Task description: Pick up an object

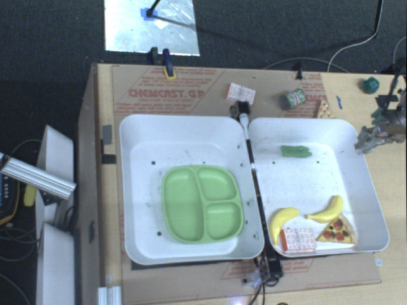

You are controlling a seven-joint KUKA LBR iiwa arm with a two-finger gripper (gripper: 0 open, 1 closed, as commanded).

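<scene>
The right bin (356, 170) holds a flat green piece (296, 150) near its back. At its front lie two yellow bananas (284, 220) (327, 210), a pizza slice (337, 232) and a small red and white box (299, 239). A green divided plate (202, 203) lies in the left bin (146, 145). My gripper (372, 138) hangs at the far right, over the right bin's back right rim. It is well apart from every object, and nothing shows in it.
On the cardboard behind the bins sit a small can (294, 98), a paper card (240, 93), a cracker-like tile (323, 108) and a teal ball (371, 84). A black divider (250, 170) runs between the bins. Cables trail at the back right.
</scene>
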